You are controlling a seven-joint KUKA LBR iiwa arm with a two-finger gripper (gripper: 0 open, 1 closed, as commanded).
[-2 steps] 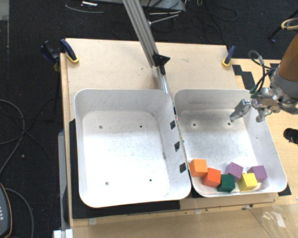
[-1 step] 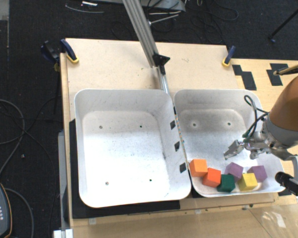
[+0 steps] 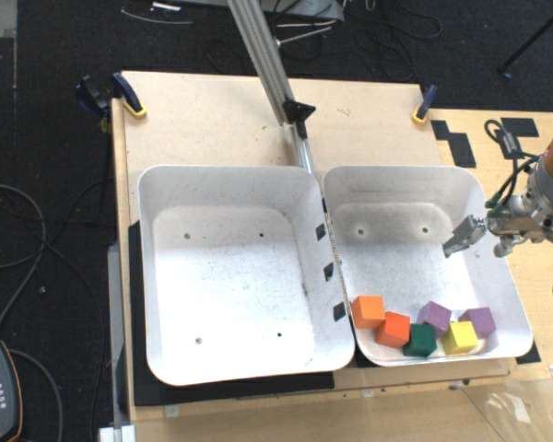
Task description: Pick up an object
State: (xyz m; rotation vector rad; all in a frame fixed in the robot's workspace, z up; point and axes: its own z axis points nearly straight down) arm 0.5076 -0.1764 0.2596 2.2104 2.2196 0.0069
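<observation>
Several small blocks are clustered in the near corner of the right bin (image 3: 401,175): an orange block (image 3: 369,309), a red-orange block (image 3: 394,328), a green block (image 3: 422,340), a yellow block (image 3: 460,336) and two purple blocks (image 3: 433,316) (image 3: 480,320). My gripper (image 3: 484,239) hangs over the right bin's right side, above and behind the blocks. It is open, and nothing sits between its fingers. The nearest blocks lie well in front of it.
The left bin (image 3: 146,187) sits beside the right one on the wooden bench. A slanted metal pole (image 3: 263,49) comes down to the gap between the bins. Clamps (image 3: 129,98) (image 3: 426,104) grip the bench's far corners.
</observation>
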